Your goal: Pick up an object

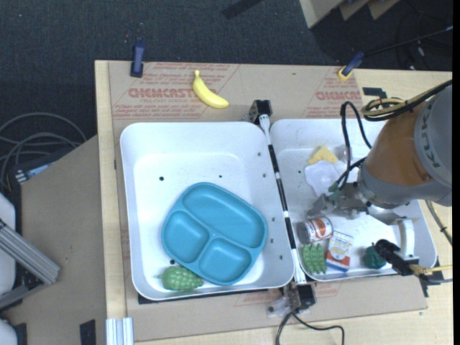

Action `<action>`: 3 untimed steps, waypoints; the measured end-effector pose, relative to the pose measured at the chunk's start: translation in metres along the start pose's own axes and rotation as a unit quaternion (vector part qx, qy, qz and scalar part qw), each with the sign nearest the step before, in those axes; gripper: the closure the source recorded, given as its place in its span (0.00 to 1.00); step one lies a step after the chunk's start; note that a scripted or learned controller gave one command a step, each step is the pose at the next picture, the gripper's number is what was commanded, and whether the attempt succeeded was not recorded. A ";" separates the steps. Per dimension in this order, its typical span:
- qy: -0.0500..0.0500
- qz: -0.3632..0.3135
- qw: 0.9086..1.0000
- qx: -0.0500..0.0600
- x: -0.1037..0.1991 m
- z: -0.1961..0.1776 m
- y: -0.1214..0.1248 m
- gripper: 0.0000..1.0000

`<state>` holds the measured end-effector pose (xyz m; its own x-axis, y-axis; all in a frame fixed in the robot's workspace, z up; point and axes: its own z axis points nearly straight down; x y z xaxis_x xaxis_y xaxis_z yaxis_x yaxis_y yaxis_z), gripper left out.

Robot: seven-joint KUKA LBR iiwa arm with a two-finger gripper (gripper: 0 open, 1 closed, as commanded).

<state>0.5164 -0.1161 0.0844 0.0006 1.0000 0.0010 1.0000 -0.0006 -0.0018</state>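
You see dark carpet floor (65,20) beyond the cardboard-topped surface (165,88), grey cables (32,146) coiled far left of the pincer (332,201).

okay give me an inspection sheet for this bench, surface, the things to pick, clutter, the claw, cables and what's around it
Surface: cardboard-topped bench bearing left bin and right bin.
Job's things: right bin holds a can, small box, green item, dark teal item, white and yellow pieces.
Clutter: blue divided plate and green lump in left bin; banana on bench.
Claw: claw low over right bin, fingers unclear.
Cables: black cable along arm; coil on floor.
Surroundings: dark carpet.
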 end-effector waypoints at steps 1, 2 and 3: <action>0.000 0.000 1.000 -0.001 0.000 -0.010 0.000 1.00; 0.000 0.000 1.000 -0.001 0.000 -0.010 0.000 0.00; -0.001 -0.001 1.000 -0.001 -0.027 -0.001 0.109 0.00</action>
<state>0.6255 -0.1428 0.0849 -0.0014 1.0000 -0.0009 1.0000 0.0014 0.0011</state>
